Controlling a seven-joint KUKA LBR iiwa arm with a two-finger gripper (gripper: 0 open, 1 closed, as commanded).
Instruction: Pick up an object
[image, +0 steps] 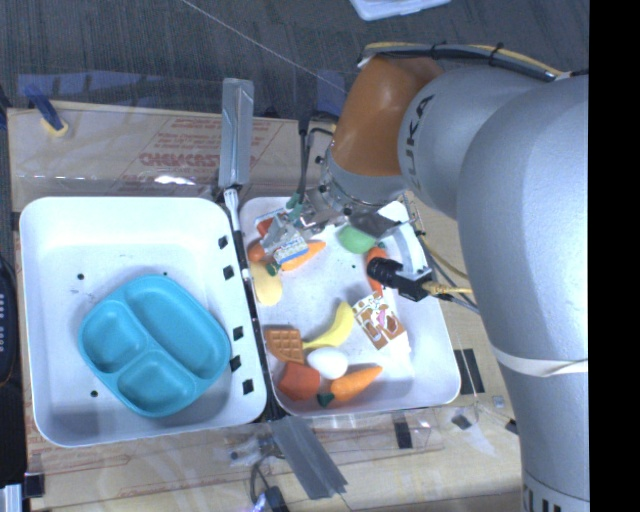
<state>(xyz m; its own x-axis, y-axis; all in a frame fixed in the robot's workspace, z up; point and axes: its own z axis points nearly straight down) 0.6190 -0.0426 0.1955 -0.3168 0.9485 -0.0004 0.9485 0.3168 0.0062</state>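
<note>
The hand (292, 237) hangs low over the far end of the right bin (437, 352), above a small carton (294, 256) lying against a carrot (318, 247); whether its fingers are apart or together I cannot tell, and nothing shows between them. Near the banana (337, 325) at that bin's middle: a waffle (284, 344) and egg (327, 361) just beside it, a milk carton (381, 322) to its right, another carrot (352, 381) closer to the front wall. The left bin (48, 228) holds a blue tray (155, 343)
</note>
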